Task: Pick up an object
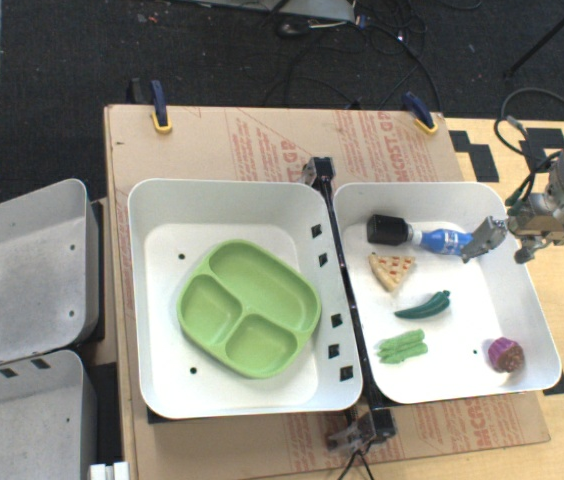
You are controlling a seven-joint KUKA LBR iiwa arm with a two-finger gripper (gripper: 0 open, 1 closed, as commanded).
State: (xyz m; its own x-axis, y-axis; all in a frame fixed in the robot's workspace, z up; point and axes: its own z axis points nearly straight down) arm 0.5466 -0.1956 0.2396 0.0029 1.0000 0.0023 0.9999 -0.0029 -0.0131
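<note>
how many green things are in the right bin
2. A dark green pepper lies near the middle of the right bin, and a lighter green bean bundle sits just below it, toward the front edge. None look hidden.

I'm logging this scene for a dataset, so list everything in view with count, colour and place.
Divided plate: one, light green, in the left bin.
Bottle: one, black cap, blue label, top of the right bin.
Pizza slice toy: one, tan, below the bottle.
Pepper: one, dark green, mid right bin.
Green vegetable toy: one, light green, lower right bin.
Purple object: one, lower right corner.
Clamps: two, blue and yellow, board's far edge.
Gripper: one, grey, right bin's right edge.
</note>
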